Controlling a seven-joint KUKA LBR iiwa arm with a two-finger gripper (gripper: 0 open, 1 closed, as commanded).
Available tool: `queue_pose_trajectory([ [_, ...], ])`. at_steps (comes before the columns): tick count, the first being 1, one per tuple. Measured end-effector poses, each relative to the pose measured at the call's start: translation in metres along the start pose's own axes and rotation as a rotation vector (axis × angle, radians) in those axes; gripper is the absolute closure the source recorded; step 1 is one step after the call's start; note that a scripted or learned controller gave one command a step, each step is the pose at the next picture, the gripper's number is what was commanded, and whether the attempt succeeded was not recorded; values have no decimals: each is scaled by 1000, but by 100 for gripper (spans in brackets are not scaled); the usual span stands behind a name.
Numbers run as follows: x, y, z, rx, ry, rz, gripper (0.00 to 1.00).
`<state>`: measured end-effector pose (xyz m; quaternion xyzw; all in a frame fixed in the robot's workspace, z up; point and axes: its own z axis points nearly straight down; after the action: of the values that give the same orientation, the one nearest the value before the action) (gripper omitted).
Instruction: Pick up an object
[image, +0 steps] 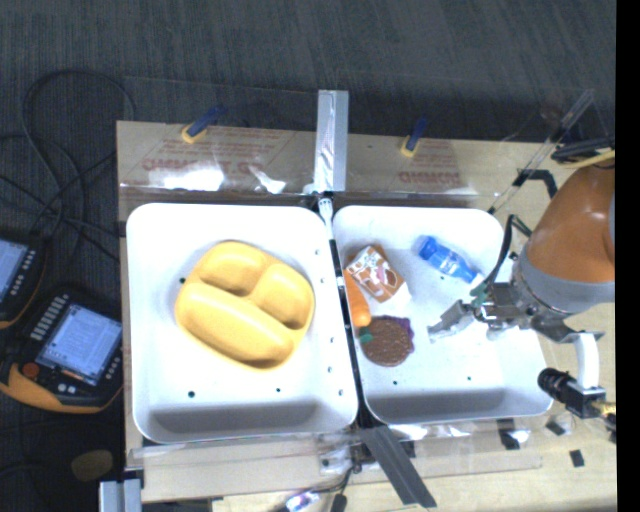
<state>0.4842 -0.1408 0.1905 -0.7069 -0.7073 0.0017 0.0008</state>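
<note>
The gripper (445, 322) hangs over the right-hand shallow white bin (480, 395), just right of the frame's centre, reaching in from the grey and orange arm (570, 250) at the right edge. Whether it is released or clenched cannot be told at this size; nothing is seen held in it.

Every candidate object lies to the left of it or above it in the frame. Nearest is the round dark brown cookie-like disc (388, 340), just beside the gripper toward the left and a little lower. Touching that disc's upper left is a small orange carrot-shaped piece (359, 306), its long axis running up and down along the bin's left wall. Above sit an orange and white snack packet (374, 273) and, toward the upper right, a small blue plastic bottle (445, 259) lying on a diagonal.

A short move leftward would probably reach the disc first.
</note>
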Motion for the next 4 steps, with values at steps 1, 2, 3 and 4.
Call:
queue_pose_trajectory([
  [1,2,0,1,-1,2,41,0],
  [2,23,76,31,1,1,110,0],
  [3,30,121,73,-30,-1,100,0],
  [4,-27,168,82,-34,-6,58,0],
])
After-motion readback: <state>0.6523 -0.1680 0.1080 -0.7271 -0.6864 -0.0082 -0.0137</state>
